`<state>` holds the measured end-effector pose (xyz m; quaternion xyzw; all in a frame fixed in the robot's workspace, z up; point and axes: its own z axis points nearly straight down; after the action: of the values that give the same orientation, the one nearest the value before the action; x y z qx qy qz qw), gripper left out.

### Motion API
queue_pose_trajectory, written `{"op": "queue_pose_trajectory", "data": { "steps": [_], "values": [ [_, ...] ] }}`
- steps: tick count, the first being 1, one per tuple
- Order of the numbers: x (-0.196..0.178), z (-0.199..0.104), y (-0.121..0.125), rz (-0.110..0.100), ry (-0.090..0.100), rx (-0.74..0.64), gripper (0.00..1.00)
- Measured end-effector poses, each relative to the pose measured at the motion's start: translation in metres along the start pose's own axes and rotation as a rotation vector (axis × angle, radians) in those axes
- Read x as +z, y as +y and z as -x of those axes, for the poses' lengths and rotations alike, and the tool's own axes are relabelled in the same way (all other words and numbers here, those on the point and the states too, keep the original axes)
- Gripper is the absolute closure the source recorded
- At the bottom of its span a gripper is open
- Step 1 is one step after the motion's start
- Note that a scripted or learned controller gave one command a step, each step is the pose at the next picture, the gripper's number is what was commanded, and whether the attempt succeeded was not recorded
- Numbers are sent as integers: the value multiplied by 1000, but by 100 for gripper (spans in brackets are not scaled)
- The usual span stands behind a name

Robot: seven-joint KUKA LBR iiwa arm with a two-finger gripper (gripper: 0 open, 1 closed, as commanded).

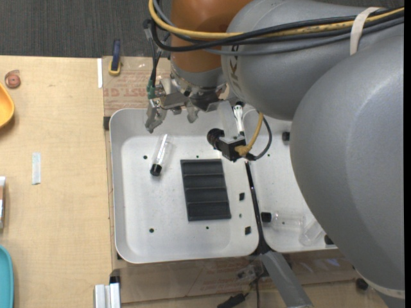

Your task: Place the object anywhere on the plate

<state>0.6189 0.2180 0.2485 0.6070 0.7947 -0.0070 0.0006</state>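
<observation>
Gripper (170, 117) is hovering at the far edge of the left shallow white bin (128, 236), its two metal fingers standing apart and clamping nothing. The task's thing, a clear plastic tube with a black cap (159, 154), is lying tilted on the bin floor just below the fingertips, apart from the flat black ribbed rectangular plate (205, 189) beside it. Judgement: descend straddling the tube across its narrow width, close fully, lift clear, then carry toward the plate centre
</observation>
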Motion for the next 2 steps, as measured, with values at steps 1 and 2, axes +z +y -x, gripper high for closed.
{"op": "queue_pose_trajectory", "data": {
  "steps": [1, 2],
  "values": [
    [-8, 1, 0, -2, -2, -1, 100],
    [41, -2, -41, 8, 7, -210, 100]
  ]
}}
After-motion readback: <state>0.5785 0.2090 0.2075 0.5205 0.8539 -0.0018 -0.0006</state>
